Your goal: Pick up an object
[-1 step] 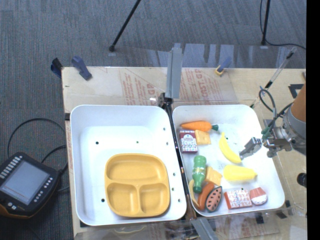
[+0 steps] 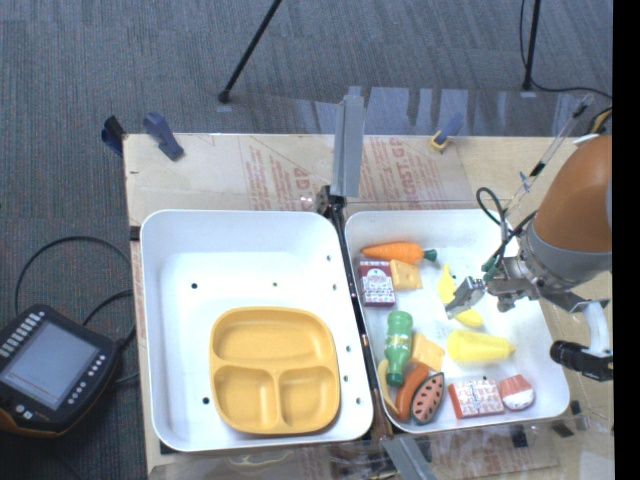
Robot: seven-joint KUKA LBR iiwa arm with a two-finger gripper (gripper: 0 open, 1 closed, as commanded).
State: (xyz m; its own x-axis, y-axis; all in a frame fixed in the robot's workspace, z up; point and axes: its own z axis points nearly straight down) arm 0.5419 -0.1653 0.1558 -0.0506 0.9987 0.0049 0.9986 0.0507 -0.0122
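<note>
The grey arm with its orange band reaches in from the right over the right-hand shallow white bin (image 2: 556, 363), and its two-finger gripper (image 2: 464, 299) hangs low over the middle of that bin; whether the claw is released or clenched cannot be told from this slanted view. Right at the gripper's tip lie small yellow toy pieces (image 2: 447, 284), one just beside it and another just below. Crowding the spot are a larger yellow plastic pepper-like toy (image 2: 478, 346) below, an orange toy carrot with a green top (image 2: 396, 252) near the bin's far wall, a small red-and-white printed box (image 2: 376, 282) beside a tan cracker-like square (image 2: 406, 275), and a green toy bottle (image 2: 399, 346) standing near the dividing wall. Along the near wall sit a watermelon slice toy (image 2: 427, 396), a second red printed box (image 2: 475, 398) and a red-and-white round piece (image 2: 517, 393). The left white bin (image 2: 180, 268) bears a yellow compartment tray (image 2: 274, 369). A black handheld pendant with a screen (image 2: 45, 368) lies on the carpet at left.
</note>
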